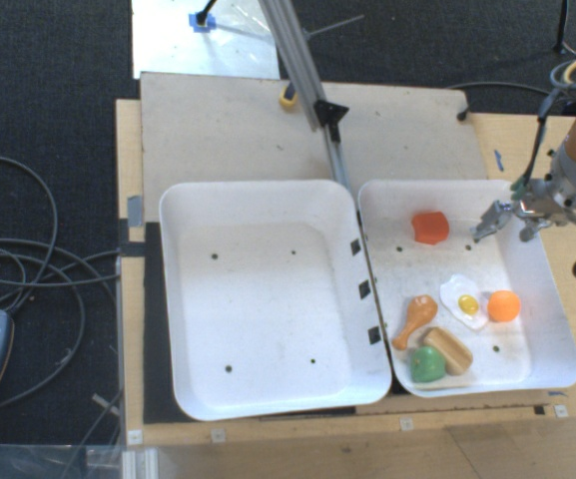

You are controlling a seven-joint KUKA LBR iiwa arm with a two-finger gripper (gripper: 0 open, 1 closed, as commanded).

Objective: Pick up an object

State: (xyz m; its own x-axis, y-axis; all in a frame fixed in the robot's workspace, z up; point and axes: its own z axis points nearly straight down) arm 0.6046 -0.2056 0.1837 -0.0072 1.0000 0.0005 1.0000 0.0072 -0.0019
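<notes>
The right bin (pixel 547 367) holds several toy foods. A red block (pixel 430 228) lies near its back. A fried egg (pixel 464 302) and an orange ball (pixel 504 306) lie side by side further forward. An orange drumstick (pixel 415 321), a tan bun (pixel 448 349) and a green piece (pixel 427 364) cluster at the bin's front left. My gripper (pixel 502 231) hangs over the bin's back right, to the right of the red block. It is open, its fingers spread with nothing between them.
The left bin (pixel 183 218) stands beside the right one, with a black-marked divider edge (pixel 364 287) between them. A slanted grey pole (pixel 297 48) crosses the back of the bench. Cables lie on the floor at left.
</notes>
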